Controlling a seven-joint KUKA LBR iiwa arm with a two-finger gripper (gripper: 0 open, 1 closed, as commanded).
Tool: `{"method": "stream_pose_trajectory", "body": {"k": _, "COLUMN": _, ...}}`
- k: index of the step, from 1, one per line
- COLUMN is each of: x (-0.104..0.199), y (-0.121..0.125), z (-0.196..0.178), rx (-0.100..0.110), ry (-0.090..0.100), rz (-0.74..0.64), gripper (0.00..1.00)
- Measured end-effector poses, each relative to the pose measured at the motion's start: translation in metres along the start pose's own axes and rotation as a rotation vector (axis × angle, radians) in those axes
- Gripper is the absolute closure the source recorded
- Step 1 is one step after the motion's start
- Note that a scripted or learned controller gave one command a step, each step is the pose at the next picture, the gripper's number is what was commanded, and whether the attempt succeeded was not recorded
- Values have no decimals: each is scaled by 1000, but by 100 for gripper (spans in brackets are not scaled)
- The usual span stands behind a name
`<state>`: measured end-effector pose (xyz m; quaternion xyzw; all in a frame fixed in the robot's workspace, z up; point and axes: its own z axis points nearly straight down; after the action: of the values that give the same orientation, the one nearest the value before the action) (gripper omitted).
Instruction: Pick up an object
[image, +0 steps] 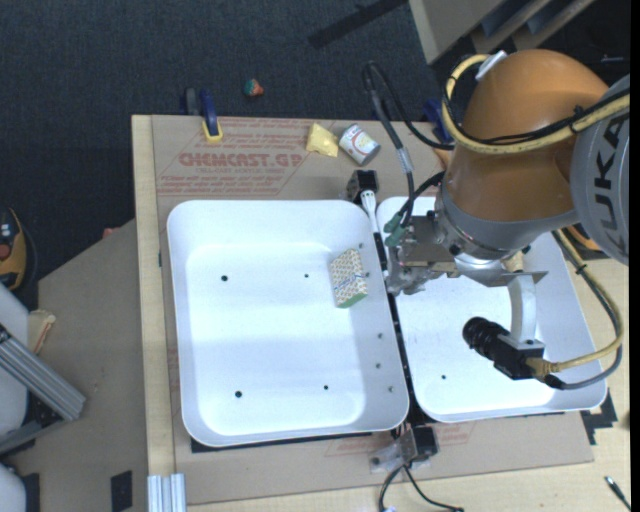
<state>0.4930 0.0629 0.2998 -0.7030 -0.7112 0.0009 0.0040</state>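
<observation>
A small patterned block (348, 276), whitish with green and tan dots, lies in the left white bin (250, 340) near its right wall. The arm's orange band and grey wrist hang over the right bin (480, 390), close to the divider between the bins. My gripper (400, 272) sits under the wrist just right of the block, at the left edge of the right bin; the wrist hides most of it.
A black cylindrical part (498, 348) with a cable hangs over the right bin. On the cardboard behind the bins lie a yellow scrap (322, 141), a small white box (359, 144) and a blue-yellow clamp (209, 113). Cables run along the divider.
</observation>
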Motion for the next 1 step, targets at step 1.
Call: {"method": "stream_pose_trajectory", "body": {"k": 1, "x": -35, "y": -11, "z": -2, "rx": -3, "ry": -4, "rz": 14, "gripper": 100}}
